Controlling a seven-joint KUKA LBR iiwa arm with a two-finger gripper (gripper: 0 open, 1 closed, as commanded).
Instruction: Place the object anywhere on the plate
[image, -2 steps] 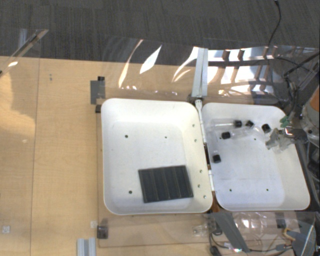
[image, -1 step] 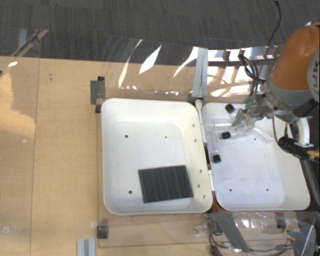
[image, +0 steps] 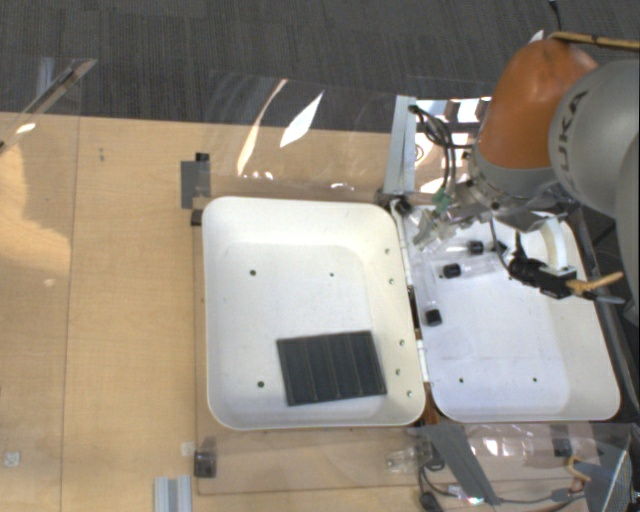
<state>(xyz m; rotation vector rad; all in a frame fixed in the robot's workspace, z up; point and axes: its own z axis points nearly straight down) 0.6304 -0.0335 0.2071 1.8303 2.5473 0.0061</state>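
A pale wooden bench (image: 100, 300) is seen from above at a slant. Two shallow white bins sit side by side on it, their inner edges nearly touching.

The arm (image: 600, 130), grey with an orange band, reaches in from the right. It hangs over the far corner of the right bin (image: 520, 350), next to the divide between the bins.

The left bin (image: 300, 260) holds a dark grey, ribbed, rectangular plate (image: 330, 367). It lies flat near the front edge, slightly right of centre. Nothing rests on it.

The gripper (image: 440, 222) sits low at the right bin's far left corner, among clear plastic parts and cables. It is too cluttered and small here to tell whether it is open or closed, or whether it holds anything.

Two small black pieces lie on the right bin's floor. A short piece (image: 452, 270) is just in front of the gripper. A small block (image: 432, 316) lies nearer the front, close to the bin's left wall. Either could be the object to move, and which one is unclear. Both are well apart from the plate.

The task looks to be at its start. Nothing appears lifted and nothing is on the plate. A secure pick-up, a carry across the divide to the left bin, and a release onto the plate all seem to remain.
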